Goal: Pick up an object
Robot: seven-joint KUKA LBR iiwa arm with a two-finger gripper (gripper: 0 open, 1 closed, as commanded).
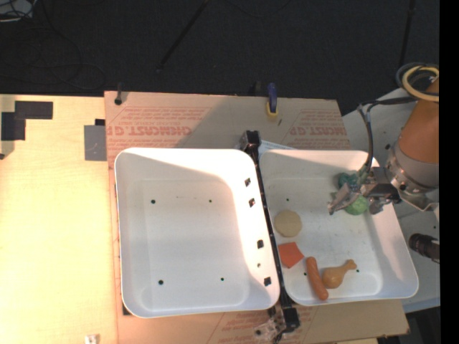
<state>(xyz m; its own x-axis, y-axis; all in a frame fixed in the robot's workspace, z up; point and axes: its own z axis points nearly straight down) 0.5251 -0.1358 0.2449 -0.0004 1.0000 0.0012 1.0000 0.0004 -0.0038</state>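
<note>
Gripper (349, 196) low in right bin (315, 165), over green toy (356, 206); jaw state unclear. Carrot (317, 278) lying lengthwise, pointing toward near rim, beside drumstick (338, 273).

The gripper (349, 201) sits low inside the right bin (387, 282), near its right wall, with a green object (356, 205) at its fingertips. A beige disc (288, 223) lies near the divider. An orange block (290, 254), carrot (316, 278) and tan drumstick-shaped piece (337, 274) occupy the front edge.
</note>
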